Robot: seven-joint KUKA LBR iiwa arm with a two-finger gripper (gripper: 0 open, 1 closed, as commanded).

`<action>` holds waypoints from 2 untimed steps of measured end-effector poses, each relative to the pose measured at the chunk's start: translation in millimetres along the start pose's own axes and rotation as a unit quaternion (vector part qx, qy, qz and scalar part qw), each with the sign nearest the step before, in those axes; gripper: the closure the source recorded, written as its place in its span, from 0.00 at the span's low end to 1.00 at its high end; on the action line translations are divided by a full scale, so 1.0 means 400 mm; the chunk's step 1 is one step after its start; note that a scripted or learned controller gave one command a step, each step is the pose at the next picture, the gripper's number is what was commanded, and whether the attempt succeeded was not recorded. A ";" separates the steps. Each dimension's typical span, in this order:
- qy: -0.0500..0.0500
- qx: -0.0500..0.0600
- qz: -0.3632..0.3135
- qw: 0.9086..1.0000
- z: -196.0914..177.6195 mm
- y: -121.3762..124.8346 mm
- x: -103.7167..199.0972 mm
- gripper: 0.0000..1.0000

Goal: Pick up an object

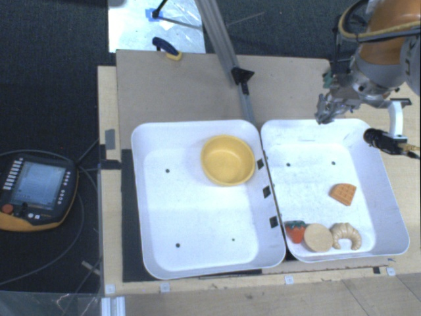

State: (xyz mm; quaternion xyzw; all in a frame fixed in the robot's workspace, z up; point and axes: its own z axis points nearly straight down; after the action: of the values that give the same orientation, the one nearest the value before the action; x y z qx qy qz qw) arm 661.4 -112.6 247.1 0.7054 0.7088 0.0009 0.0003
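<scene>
- Gripper (325, 116) at the upper right, hanging over the far rim of the right bin (316, 176), near that bin's far-left part.
- Fingers too small and dark to read: spread or pressed together, cannot tell; nothing visibly caught between them.
- Grey arm with orange band (388, 12) above, entering from the right edge of the view.
- Black cylindrical fitting (381, 140) just to the right of the gripper, lying over the right bin's far-right rim.
- Inside the right bin, well apart from the gripper: an orange waffle-like wedge (343, 193) toward the right-hand side, about mid-depth.
- Along the same bin's near edge, a tight cluster: red toy with a green top (295, 230) at the left, round tan disc (318, 237) touching it, croissant-shaped toy (346, 235) just beside the disc on the right.
- Left bin (197, 242) touching the right bin along the middle seam, with black clips at the join.
- Yellow bowl (227, 160) upright in the left bin's far-right corner.
- Brown bench board (283, 84) beneath both bins; a grey metal pole (220, 31) slanting across it from the top of the view down to the seam.
- Small blue-and-yellow clamp (166, 47) at the board's far-left edge.
- Teach pendant (36, 189) with a lit screen on the dark floor at the far left, cable trailing toward the bench.
</scene>
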 end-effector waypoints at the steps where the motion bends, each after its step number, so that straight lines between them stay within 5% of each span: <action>1: 0.000 0.001 0.000 1.000 0.030 0.005 0.137 1.00; 2: 0.000 0.000 0.000 1.000 0.016 0.000 0.267 1.00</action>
State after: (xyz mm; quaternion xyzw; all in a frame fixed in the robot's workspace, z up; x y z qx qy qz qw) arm 661.0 -5.7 240.6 0.7055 0.7087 0.0009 0.0000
